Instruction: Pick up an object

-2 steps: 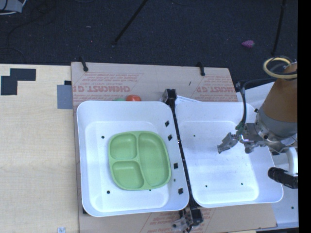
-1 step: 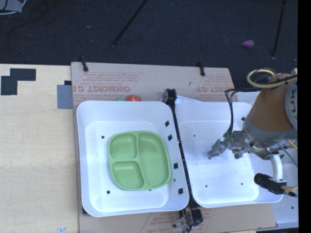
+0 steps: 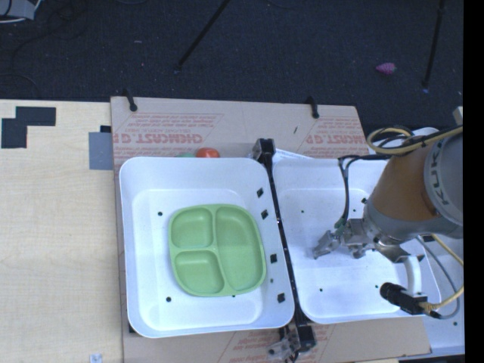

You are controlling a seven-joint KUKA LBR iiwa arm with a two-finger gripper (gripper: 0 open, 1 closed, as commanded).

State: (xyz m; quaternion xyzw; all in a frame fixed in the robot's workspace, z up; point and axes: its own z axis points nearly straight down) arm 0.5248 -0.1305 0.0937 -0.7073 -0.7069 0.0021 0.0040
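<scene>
The gripper [image 3: 331, 245] sits low over the floor of the right bin [image 3: 325, 293], and whether it is spread or pressed together can't be told — it reads as a small grey blur. The green divided plate [image 3: 217, 249] lies flat in the left bin [image 3: 144, 195], well apart from the gripper, across the black divider [image 3: 277, 233] between the bins. A small orange-red object [image 3: 207, 153] peeks over the left bin's far rim, mostly cut off. The arm [image 3: 412, 191] comes in from the right, its orange band covering much of the right bin's far side. Both bins rest on a cardboard sheet [image 3: 227, 127] over a pale wooden bench [image 3: 53, 240] — dark floor with cables beyond.
</scene>
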